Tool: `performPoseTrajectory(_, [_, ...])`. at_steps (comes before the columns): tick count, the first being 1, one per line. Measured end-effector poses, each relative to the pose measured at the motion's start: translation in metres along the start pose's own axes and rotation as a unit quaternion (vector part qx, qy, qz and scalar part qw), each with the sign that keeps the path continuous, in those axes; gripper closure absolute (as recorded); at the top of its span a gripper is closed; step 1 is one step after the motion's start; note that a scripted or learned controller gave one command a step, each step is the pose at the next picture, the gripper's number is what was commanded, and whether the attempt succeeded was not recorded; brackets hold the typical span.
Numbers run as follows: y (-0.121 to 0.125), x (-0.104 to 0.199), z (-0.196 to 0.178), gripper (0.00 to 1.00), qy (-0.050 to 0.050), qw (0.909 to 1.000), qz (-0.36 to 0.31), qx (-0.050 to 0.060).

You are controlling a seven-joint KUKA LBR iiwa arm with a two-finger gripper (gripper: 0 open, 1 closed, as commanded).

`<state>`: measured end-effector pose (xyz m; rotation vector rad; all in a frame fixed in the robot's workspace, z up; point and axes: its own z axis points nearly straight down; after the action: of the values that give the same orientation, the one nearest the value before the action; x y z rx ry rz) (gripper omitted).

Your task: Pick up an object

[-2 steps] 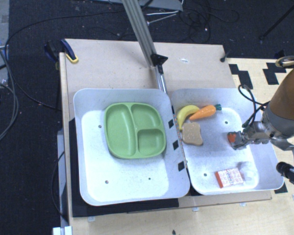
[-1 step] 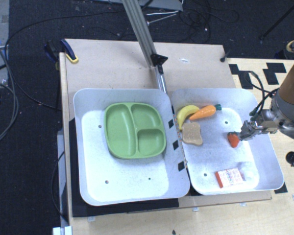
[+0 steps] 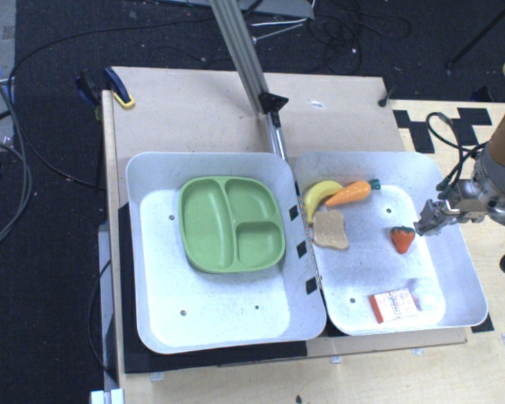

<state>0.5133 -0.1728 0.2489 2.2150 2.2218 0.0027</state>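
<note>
At right of frame, the gripper (image 3: pixel 427 224) hovers just beside one strawberry (image 3: pixel 403 239), stem up; its opening is unclear. One carrot (image 3: pixel 351 194) lies near-horizontal, leaves rightward; one banana (image 3: pixel 319 194).

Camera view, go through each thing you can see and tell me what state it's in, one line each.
Green divided plate: upright in the left bin.
Banana: lying flat, touching the carrot.
Bread slice: lying flat.
Strawberry: beside the gripper.
Red and white box: lying flat, right bin.
</note>
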Motion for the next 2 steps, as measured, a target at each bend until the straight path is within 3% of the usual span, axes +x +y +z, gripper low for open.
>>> performPoseTrajectory(2, [0.010,0.111,0.007,1.00,0.002,1.0000,-0.003,0.002])
